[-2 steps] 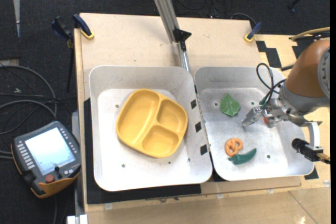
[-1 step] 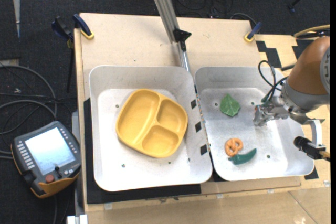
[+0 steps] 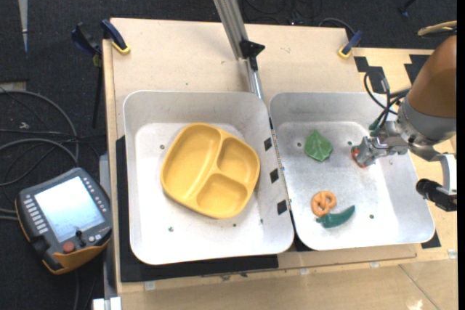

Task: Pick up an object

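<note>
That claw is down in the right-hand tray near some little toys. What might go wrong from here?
The claw sits low by the right bin's back part, beside a small red thing that is too blurred to identify; it could close on nothing. The green leaf-shaped piece lies apart to its left, so it may be missed. The orange pretzel touches the dark green piece, so grabbing one could drag or flick the other.

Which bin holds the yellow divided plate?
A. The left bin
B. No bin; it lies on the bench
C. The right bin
A. The yellow plate lies inside the left bin, while the right bin holds the green leaf, the orange pretzel and a dark green piece.
</note>
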